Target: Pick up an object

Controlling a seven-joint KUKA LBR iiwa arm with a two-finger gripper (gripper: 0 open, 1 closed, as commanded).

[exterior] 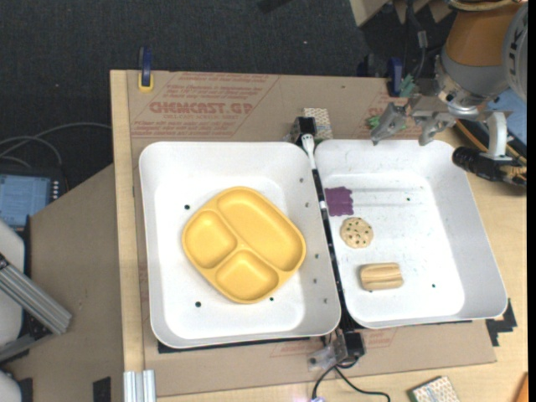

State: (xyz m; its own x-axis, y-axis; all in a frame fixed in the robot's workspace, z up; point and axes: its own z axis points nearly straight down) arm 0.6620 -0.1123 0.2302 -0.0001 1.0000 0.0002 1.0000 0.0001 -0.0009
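Three small things lie in the right bin (469, 224), and any of them would serve: a flat purple piece (338, 200) close to the bin's left wall, a round cookie (357, 232) speckled with dark chips just below it, and a tan bread-like roll (381, 276) lower again, nearest the camera. The hand (408, 122) hangs over the bin's far rim, and its fingers look spread apart with nothing between them, though at this size the spread is hard to judge. From there all three things lie toward the camera and to the view's left, the purple piece nearest, the roll farthest; the reach, I judge, is down and across the bin's floor away from the arm's side. The roll's long axis runs nearly left to right in the view, so a grip across its short width seems the natural one. It looks rounded and matte, thick enough to offer sides to the fingers. The cookie is a low disc, and the purple piece looks thin and soft, possibly cloth or foam, so both may be harder to get under. The left bin (159, 249), smooth white plastic like its neighbour, holds a glossy yellow divided plate (243, 243) with three compartments, well apart from the hand. Both bins sit on a worktop (209, 107) of brown printed board.
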